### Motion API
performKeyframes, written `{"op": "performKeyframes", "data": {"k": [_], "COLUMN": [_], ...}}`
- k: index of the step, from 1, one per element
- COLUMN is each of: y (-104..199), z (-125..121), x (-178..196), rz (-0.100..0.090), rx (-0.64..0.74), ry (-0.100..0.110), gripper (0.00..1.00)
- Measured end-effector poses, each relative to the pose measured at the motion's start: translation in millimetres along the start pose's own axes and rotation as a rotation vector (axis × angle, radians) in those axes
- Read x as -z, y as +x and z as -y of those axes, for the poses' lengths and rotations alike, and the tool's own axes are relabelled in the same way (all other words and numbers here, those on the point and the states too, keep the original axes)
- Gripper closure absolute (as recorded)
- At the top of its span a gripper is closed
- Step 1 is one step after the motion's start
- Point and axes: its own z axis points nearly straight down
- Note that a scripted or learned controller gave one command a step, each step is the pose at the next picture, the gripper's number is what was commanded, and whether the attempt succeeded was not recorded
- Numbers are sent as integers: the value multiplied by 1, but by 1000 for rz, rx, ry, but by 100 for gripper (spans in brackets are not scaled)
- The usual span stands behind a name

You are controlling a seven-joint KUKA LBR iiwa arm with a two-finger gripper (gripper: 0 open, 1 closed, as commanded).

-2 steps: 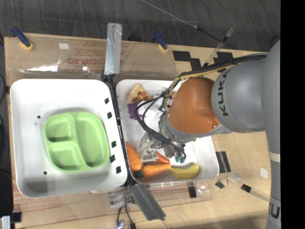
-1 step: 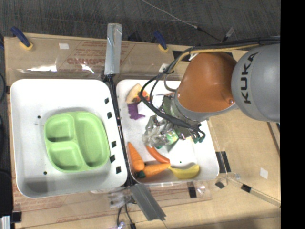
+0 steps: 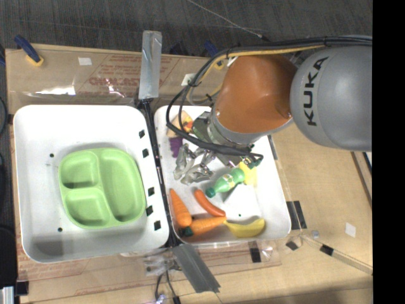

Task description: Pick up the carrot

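Observation:
An orange carrot (image 3: 180,208) lies slanted in the right bin (image 3: 276,195), near its front-left corner. A second orange carrot-like piece (image 3: 205,225) lies across the bin's front, touching the first one's lower end. My gripper (image 3: 194,165) hangs over the middle of the right bin, under the orange wrist band (image 3: 253,94). It is above and slightly right of the carrot, apart from it. Nothing orange shows at its tip.
A red chili (image 3: 209,202), a green bottle (image 3: 224,182) and a yellow banana (image 3: 248,228) crowd the right bin's front half. A purple item (image 3: 175,145) sits by the bin's left wall. The left bin (image 3: 31,138) holds a green divided plate (image 3: 101,187).

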Motion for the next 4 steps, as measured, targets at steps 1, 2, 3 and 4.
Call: {"op": "performKeyframes", "data": {"k": [1,2,3,4], "y": [0,37,54,85], "z": [0,-45,-29,14], "x": [0,-6,-6,-54], "rz": [0,-3,-5,-5], "rx": [-1,72,-8,81], "ry": [0,-3,-3,-5], "gripper": [0,0,0,0]}}
